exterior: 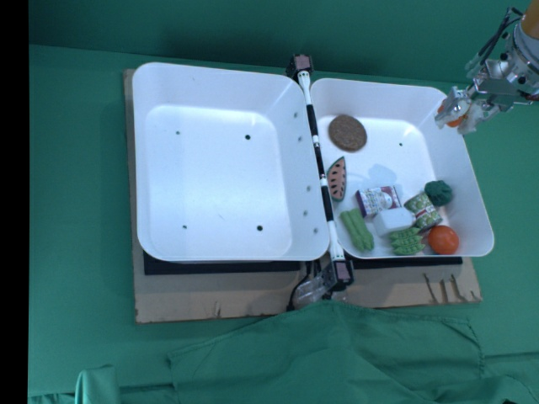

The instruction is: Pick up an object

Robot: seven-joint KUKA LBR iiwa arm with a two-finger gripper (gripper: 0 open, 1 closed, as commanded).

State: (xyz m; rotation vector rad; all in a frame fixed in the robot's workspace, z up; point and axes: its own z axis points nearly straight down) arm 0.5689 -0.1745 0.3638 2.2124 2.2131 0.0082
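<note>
The arm comes in from about two o'clock, its grey wrist and orange band cut off by the frame edge, and the gripper (459, 112) hangs just outside the upper right corner of the right bin (472, 194), above the green cloth (76, 183) rather than over the bin floor. Between its fingertips sits a small orange object (456, 121), and the fingers look closed on it, though it is tiny from here and I would not swear to what it is. The rest of the goods lie in the right bin: a round brown cookie (347, 132) toward twelve o'clock of the bin floor, a watermelon slice (337, 178) at nine o'clock just beside the black-and-white divider bar (317, 154), and a crowd toward five o'clock. That crowd holds a green bundle of asparagus (356, 230), a small purple-labelled packet (377, 200), a white block (393, 221) touching it, a green-labelled can (422, 209) lying tilted, a dark green broccoli piece (438, 193) beside the can, a light green knobbly vegetable (407, 241), and an orange tomato-like ball (443, 240) at the bin's four o'clock corner, just beside that vegetable. The left bin (168, 82) sits touching the divider on its other side, both bins resting on a cardboard sheet (210, 305), with a fold of green fabric (337, 352) bunched at six o'clock
</note>
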